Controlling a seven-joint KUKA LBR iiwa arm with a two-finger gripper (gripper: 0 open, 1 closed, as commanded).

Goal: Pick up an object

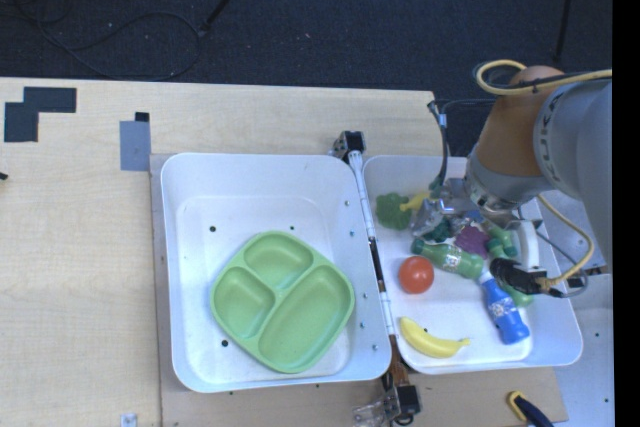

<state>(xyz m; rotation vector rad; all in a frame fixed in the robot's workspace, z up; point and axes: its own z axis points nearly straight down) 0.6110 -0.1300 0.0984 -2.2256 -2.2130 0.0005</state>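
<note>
The right bin (560, 347) holds a red tomato (416, 274), a yellow banana (431, 338), a blue bottle (506, 312), a green bottle (452, 260), a purple item (470, 238) and a green leafy toy (390, 209). My gripper (437, 213) reaches down into the back of this bin, just above the green bottle and beside the leafy toy. The grey arm with its orange band (510, 130) covers the bin's right back part. The pile of toys hides the gripper's tips.
The left bin (185, 215) holds a green divided plate (283, 300). A metal clamp (349, 144) sits at the back between the bins, another clamp (385, 407) at the front. Cables (560, 255) hang along the arm's right side.
</note>
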